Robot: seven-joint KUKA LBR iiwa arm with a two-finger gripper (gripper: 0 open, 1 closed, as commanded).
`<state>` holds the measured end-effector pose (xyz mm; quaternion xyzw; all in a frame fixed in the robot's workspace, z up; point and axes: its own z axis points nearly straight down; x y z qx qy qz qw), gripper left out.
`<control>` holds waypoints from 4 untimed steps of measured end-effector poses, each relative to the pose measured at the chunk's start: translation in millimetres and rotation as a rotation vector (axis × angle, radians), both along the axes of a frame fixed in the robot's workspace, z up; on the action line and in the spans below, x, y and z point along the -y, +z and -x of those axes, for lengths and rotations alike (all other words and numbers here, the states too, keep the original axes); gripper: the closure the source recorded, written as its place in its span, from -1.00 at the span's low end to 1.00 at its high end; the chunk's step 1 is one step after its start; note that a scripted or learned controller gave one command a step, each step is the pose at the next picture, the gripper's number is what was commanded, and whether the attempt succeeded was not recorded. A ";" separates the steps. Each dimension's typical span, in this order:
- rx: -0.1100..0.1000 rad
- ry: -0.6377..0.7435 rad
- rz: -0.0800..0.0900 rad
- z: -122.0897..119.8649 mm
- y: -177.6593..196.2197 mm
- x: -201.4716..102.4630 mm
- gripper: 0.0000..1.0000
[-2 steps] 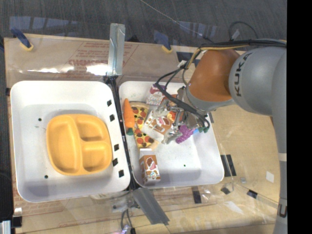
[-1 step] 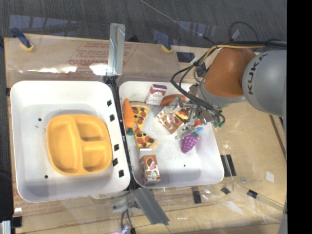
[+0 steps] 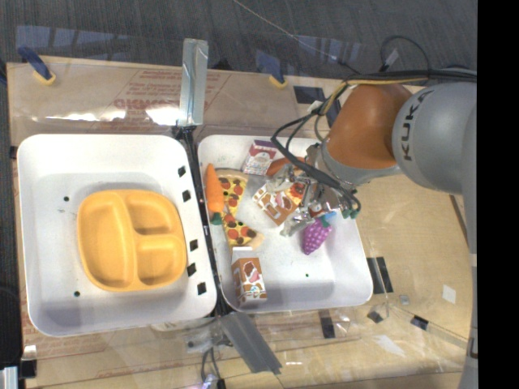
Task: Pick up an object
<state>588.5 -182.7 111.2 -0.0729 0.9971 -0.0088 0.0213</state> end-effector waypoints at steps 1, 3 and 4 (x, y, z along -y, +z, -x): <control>0.016 -0.240 -0.012 46.3 1.0 -17.8 -1.00; -0.015 -0.082 -0.012 -21.3 -3.3 -4.2 -1.00; -0.014 -0.157 -0.013 -32.1 4.7 27.2 -1.00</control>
